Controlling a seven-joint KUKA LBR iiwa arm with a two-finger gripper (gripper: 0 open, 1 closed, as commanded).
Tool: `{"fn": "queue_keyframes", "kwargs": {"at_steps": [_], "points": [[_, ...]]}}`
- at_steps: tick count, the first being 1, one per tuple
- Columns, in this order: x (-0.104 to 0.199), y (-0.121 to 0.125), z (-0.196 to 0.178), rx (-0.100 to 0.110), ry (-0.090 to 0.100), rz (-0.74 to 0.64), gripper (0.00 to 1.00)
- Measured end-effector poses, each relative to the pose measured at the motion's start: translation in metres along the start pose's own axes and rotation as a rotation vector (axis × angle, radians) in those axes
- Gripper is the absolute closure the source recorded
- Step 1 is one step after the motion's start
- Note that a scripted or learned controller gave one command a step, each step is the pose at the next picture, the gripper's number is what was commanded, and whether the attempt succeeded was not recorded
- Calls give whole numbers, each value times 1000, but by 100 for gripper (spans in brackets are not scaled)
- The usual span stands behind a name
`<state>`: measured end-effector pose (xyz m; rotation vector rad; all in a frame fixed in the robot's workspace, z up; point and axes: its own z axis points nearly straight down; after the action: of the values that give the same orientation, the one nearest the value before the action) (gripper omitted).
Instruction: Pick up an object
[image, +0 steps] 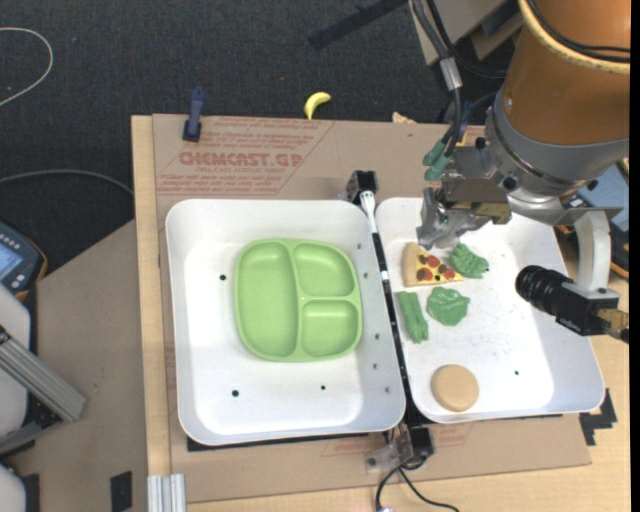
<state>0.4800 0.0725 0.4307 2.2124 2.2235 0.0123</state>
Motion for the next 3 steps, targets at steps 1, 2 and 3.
{"fn": "queue_keyframes", "kwargs": {"at_steps": [1, 2, 3], "points": [[5, 77, 65, 15, -4, 6, 100], [-38, -1, 162, 26, -4, 11, 100], [-31, 12, 98, 1, -1, 4, 100]]}}
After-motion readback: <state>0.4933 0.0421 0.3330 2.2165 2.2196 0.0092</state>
